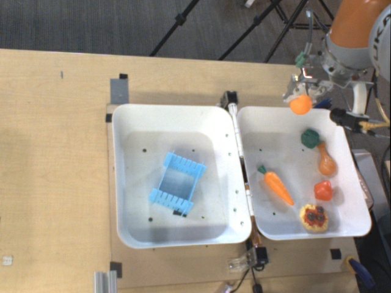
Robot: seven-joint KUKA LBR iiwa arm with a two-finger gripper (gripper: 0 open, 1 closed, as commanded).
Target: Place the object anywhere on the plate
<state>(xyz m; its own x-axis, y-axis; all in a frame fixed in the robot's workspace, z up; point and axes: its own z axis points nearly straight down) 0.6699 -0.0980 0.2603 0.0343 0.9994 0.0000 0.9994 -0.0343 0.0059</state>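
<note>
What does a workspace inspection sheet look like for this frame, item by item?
Surface: wooden bench bearing two white bins, left bin and right bin, side by side.
Job's things: orange ball at the claw, over the right bin's far rim; blue rack in the left bin; plate, nothing seen.
Clutter: carrot, green piece, orange pear-shaped piece, red piece, pizza-like toy, all in the right bin.
Claw: grip state unclear.
Cables: wire below the bins.
Surroundings: tripod legs on dark carpet.
</note>
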